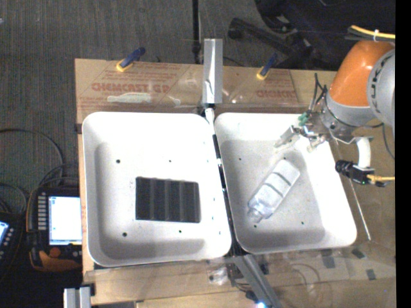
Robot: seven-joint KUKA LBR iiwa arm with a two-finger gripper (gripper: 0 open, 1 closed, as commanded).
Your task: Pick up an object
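The bench [90,88] is a brown board with red lettering along its far edge, and two blue-and-yellow clamps [130,59] grip that far edge, one toward the left and one toward the middle. Two shallow white bins sit side by side on it, touching along a dark seam in the middle.

The left bin [103,172] holds a dark, ribbed rectangular tray [167,199] lying flat near its centre, its ribs running from far to near.

The right bin [321,230] holds a clear plastic bottle [275,189] lying on its side, roughly in the middle of the bin floor. It lies slantwise, its narrow end pointing toward the near left and its broad end toward the far right.

The grey arm [366,88] with its orange band comes in from the right, above the far right corner of the right bin. Its gripper [297,133] hangs over the far part of that bin, just beyond the broad end of the bottle and apart from it. Nothing lies between its fingers; whether they stand wide or narrow I cannot tell at this angle.

An upright metal post [212,72] stands at the far edge of the bench, in line with the seam between the bins.

A handheld control pendant [56,222] with a lit screen lies on the floor to the left of the bench.
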